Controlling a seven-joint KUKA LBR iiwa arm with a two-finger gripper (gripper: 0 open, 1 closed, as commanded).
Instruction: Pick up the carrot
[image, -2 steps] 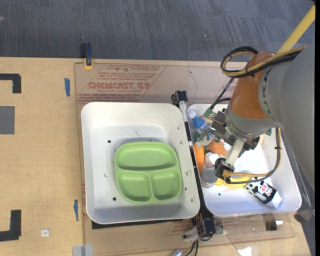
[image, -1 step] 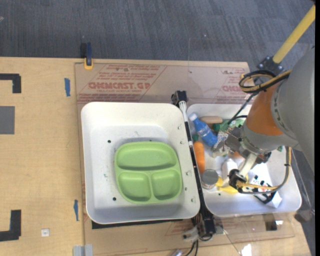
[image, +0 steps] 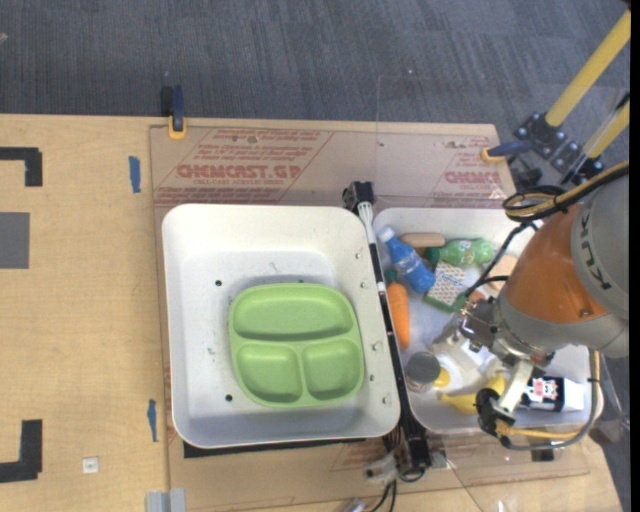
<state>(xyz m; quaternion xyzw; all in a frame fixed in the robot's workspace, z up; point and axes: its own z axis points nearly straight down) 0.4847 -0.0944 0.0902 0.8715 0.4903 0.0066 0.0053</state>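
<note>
The carrot is an orange stick lying along the left wall of the right bin, close to the divider between the bins. My gripper hangs low in the right bin, to the right of the carrot and slightly nearer the front, above a jumble of small items. The carrot lies free on the bin floor with a gap between it and the gripper. The orange-banded wrist covers much of the right bin's middle.
A green divided plate sits in the left bin. In the right bin lie a blue bottle, a green packet, a dark round lid, a yellow piece and a small white box.
</note>
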